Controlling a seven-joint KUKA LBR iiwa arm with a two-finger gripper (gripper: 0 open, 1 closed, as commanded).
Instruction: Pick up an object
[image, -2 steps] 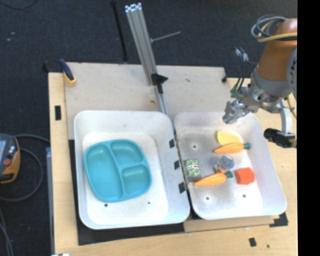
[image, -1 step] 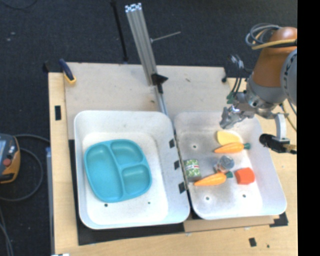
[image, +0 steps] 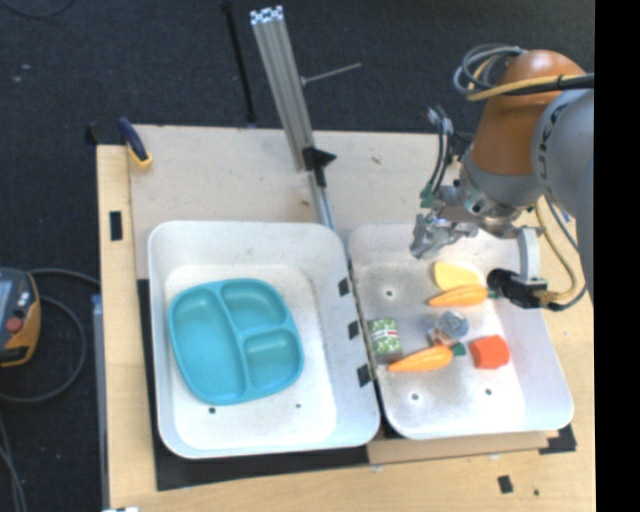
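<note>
In the right bin (image: 540, 400) several small things lie close together. Nearest to my end effector (image: 432, 238) is a yellow piece (image: 455, 273) with a rounded shape, and just below it, touching or almost touching, lies an orange carrot-like piece (image: 458, 296) pointing to the left. Lower in the bin there is a second orange carrot (image: 422, 361) with a bit of green at its right end, a small green and white packet (image: 384, 336) beside its left tip, a small grey-blue thing (image: 449, 326) above it, and an orange-red block (image: 490, 352) to the right. My end effector hangs over the upper left part of this bin, up and to the left of the yellow piece and near it, well apart from the lower carrot and the block. I see nothing between my fingers, and I cannot tell how wide they stand. The left bin (image: 200, 250) holds a blue divided plate (image: 236, 340). Both bins rest on the table (image: 200, 170).
</note>
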